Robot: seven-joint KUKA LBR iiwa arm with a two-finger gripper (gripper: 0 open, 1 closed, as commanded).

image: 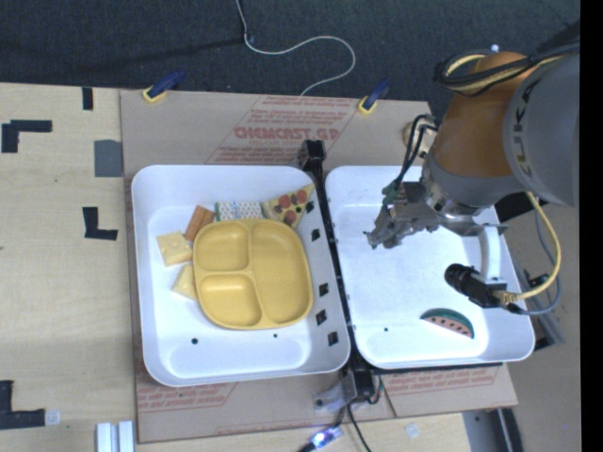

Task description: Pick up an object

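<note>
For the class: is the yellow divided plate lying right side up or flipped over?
Right side up. The yellow divided plate in the left bin shows three hollow compartments and raised dividers facing the camera.

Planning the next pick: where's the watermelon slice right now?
The watermelon slice lies in the right bin, near its front right corner, below the gripper.

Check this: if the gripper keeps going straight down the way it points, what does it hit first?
Probably just bare floor of the right bin. The gripper hangs over its upper-left part with nothing under it; the watermelon slice lies well off, by the near rim. Height is hard to judge.
</note>
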